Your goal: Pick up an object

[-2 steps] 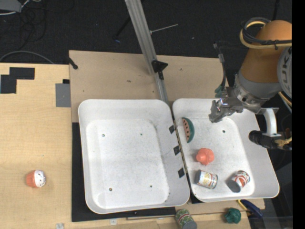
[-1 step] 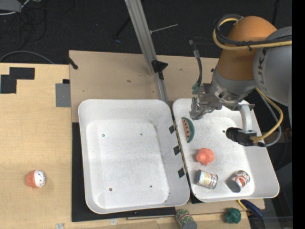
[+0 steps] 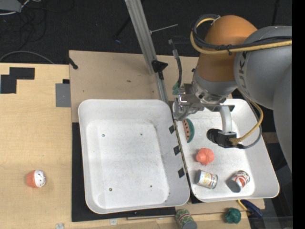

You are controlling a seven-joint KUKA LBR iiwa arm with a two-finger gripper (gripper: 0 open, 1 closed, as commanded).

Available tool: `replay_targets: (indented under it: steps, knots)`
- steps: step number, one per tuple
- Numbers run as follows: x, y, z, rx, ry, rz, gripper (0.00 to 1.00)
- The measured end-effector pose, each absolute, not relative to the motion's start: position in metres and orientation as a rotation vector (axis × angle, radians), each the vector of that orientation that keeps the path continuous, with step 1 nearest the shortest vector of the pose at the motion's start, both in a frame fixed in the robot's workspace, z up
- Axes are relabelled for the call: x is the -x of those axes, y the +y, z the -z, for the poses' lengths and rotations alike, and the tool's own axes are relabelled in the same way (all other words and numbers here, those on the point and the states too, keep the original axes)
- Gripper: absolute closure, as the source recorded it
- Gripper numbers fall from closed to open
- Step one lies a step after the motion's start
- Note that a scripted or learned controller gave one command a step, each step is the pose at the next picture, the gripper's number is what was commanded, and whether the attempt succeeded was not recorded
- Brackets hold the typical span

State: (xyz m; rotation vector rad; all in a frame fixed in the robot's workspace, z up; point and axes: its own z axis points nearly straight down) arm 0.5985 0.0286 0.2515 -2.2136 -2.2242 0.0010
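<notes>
I see the arm [image 3: 248, 56] reaching in from the right edge of the frame, its orange band domed at upper right and the grey body bent down over the right bin [image 3: 267, 175]. The tool [image 3: 183, 109] sits at that bin's upper left corner, close against the divide between the two bins — whether it is wide or narrow I cannot tell from this angle. A watermelon slice [image 3: 189, 130] lies just below the tool, apart from it as far as I can judge. Lower in the same bin are a red rounded object [image 3: 205, 156], a small can [image 3: 207, 179] on its side, and a red-and-white can [image 3: 239, 180] near the lower right corner.

The left bin [image 3: 126, 156] fills the middle of the frame. On the light wooden tabletop [image 3: 28, 128] at lower left rests a red-and-white ball [image 3: 35, 179]. Along the bottom edge I make out a dark can [image 3: 183, 217] and a green object [image 3: 232, 215]. A metal rail [image 3: 143, 30] slants up toward the top centre — behind it, dark floor with cables at upper left.
</notes>
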Motion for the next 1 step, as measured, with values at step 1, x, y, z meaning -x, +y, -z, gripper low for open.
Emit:
replay_targets:
  steps: [1]
  knots:
    - [-0.6004,0.0853,-0.2545,2.214,-2.225,0.0,1.0]
